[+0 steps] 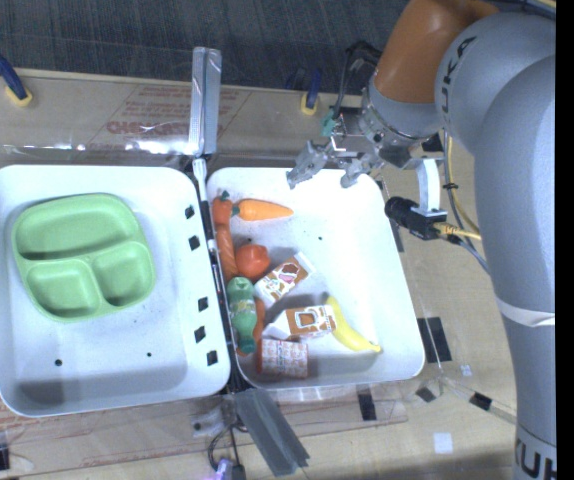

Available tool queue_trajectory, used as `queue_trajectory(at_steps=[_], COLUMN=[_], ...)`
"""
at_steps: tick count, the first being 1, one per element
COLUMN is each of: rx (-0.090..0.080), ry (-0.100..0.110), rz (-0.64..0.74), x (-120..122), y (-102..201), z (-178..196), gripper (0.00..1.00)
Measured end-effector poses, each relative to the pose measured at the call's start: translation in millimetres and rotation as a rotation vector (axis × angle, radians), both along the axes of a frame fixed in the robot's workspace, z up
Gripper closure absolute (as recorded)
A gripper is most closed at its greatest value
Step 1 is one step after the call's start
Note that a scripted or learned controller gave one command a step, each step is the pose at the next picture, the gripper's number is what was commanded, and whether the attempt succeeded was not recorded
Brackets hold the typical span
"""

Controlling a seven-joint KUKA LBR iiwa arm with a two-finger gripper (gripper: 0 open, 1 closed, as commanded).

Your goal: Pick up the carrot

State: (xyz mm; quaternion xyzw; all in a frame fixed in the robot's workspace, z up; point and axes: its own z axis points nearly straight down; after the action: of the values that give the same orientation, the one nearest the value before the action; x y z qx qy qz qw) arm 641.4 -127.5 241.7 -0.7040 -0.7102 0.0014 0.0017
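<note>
Carrot [265, 209] in right bin [367, 268], upper left part, lying flat, long axis roughly horizontal in frame, tip toward right, blunt end left against other toy food along divider. Bench top [267, 118] brown board, dark ribbed floor [167, 8] above. Left bin [97, 368] with green tray [82, 256]. Gripper [324, 175] above right bin's upper rim, fingers spread apart, nothing between them.

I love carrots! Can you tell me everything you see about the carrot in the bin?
The carrot is orange, smooth and tapered, looking like a plastic toy. It lies flat near the far end of the right bin, pointed tip toward the right, blunt end by the bin's left wall, where it seems to touch another orange toy. It lies free on the bin floor, and the gripper hovers above and to its right.
</note>
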Motion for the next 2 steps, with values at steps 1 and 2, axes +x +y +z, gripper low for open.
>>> queue_trajectory(at_steps=[1, 2], rx=[0.000, -0.001], ry=[-0.001, -0.002], rz=[0.250, 0.254], x=[6, 6], y=[25, 25], z=[-150, -139], gripper=[0.00, 1.00])
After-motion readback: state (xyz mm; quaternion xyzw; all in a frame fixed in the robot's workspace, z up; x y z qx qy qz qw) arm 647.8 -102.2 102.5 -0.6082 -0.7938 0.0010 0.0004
